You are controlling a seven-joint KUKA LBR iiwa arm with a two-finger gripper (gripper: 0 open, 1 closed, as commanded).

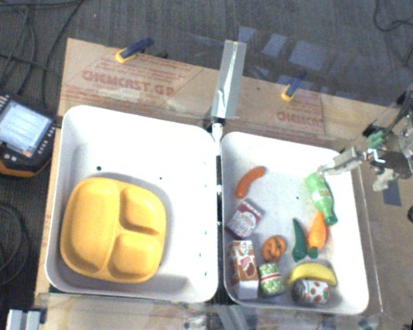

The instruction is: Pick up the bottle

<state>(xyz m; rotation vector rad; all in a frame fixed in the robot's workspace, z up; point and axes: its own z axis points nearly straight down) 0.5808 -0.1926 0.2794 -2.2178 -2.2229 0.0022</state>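
I observe a green translucent plastic bottle [321,196] lying tilted in the right white bin [361,249], upper right area, beside an orange carrot [319,230], grey two-finger gripper [358,158] just above-right of the bottle's cap, jaw state not discernible, nothing seen held

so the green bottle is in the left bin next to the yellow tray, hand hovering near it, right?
Wrong bin. The camera view shows the green bottle in the right bin, beside the carrot; the yellow tray sits in the left bin. The hand is indeed near the bottle.
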